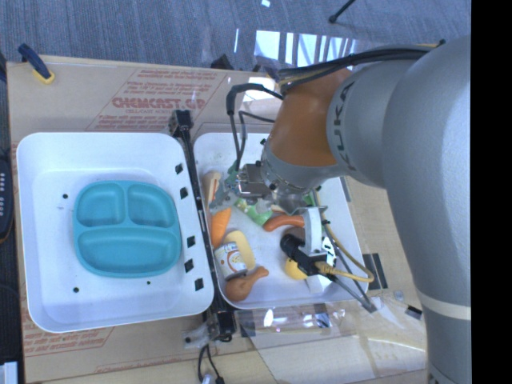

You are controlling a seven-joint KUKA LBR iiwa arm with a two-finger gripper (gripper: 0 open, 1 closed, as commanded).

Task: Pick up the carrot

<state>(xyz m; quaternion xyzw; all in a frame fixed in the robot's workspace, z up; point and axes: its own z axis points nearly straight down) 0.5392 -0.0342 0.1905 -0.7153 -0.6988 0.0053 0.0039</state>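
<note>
Quick status: we're at the approach step imo, nothing picked up yet. The arm (376,126) reaches in over the right bin (340,202), and the gripper (250,184) sits low among the toys near the bin's middle. The wrist blocks our view of it, so we can't tell whether it's released or clenched, and we see nothing orange held in it.

We read the carrot (220,226) as the tapered orange piece lying by the bin's left wall. It's just beside a yellow bottle (237,256), w/ a brown drumstick (245,283) below that. Heads up: there's a curved orange piece (285,222) to the right, next to a green bit (257,213), so that's a possible mixup.

Next move, as we see it: shift toward the left wall, line up across the carrot's narrow width, drop, close. It's tight vs the wall and the bottle, so we'd go slow.

The left bin (36,214) just has the teal plate (126,229).
</note>
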